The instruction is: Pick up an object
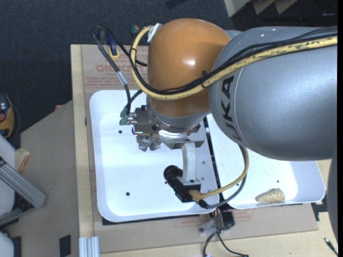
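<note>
The grey arm with its orange band reaches from the right and hangs over the left bin. Below the wrist, the metal body of my gripper shows above the bin's middle, viewed from above. A small tan, crumbly-looking object lies near the front edge of the right bin, well to the right of the gripper. I see nothing held by the gripper.
The bins sit on a pale bench with red print at the back. Two tiny dark specks mark the left bin's floor. The arm hides most of the right bin. Cables run behind the bins.
</note>
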You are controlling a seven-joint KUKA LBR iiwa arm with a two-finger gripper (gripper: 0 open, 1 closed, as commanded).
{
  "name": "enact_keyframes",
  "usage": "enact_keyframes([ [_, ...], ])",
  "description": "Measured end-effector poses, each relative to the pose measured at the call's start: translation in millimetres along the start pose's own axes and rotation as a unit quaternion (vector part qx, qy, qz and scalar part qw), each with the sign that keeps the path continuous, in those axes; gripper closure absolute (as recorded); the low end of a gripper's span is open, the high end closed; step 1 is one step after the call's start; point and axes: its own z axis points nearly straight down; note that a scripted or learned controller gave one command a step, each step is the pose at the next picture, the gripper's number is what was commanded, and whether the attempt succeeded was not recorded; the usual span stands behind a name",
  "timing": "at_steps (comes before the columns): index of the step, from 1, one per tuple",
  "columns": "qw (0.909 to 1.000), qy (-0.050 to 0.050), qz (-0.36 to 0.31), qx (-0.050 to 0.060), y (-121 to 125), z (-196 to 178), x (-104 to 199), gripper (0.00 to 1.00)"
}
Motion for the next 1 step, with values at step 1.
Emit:
enact_keyframes([
  [1, 1.0000, 0.003, 0.000, -0.009, 1.7, -78.2, -0.3, 1.00],
])
